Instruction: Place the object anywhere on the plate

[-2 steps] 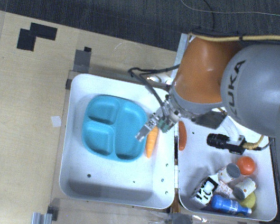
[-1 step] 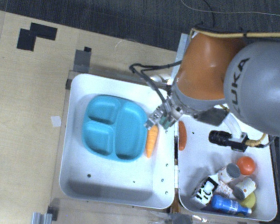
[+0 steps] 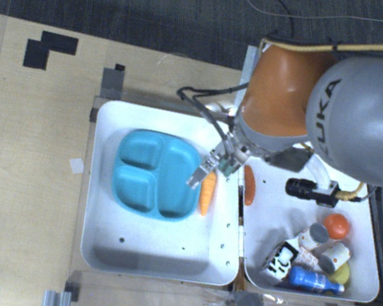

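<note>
Carrot [image 3: 207,192] lies beside the plate [image 3: 156,174], pincer [image 3: 206,172] angled over it.

one fixed camera looks down slantwise over both white bins [image 3: 149,266].

Arm [image 3: 347,103] cut off right; end effector [image 3: 207,170] fingers blurred.

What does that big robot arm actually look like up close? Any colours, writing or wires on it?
The arm is bulky, rounded and grey, with dark lettering reading KUKA on its casing. A broad orange band wraps it above the wrist. Thin black cables loop along that end. The gripper is small and metallic, with slim silvery fingers.
</note>
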### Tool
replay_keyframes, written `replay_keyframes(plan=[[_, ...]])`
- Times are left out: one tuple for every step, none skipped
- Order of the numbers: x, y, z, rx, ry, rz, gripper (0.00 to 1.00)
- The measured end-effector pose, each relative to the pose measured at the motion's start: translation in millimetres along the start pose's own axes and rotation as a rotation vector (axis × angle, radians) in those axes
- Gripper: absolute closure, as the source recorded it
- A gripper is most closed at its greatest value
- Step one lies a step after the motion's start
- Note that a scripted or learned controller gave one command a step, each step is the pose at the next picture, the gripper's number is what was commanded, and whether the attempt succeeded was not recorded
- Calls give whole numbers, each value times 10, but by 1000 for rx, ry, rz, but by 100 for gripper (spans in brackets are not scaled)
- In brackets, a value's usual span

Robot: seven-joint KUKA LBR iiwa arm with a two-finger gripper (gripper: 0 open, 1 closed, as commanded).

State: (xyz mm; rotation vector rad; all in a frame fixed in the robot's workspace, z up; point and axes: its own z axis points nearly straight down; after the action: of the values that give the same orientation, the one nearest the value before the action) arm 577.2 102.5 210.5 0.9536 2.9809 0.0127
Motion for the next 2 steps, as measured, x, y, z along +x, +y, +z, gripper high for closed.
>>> replay_keyframes(plan=[[-17, 14, -119, -6, -5, 1, 100], [118, 840, 141, 4, 5, -153, 100]])
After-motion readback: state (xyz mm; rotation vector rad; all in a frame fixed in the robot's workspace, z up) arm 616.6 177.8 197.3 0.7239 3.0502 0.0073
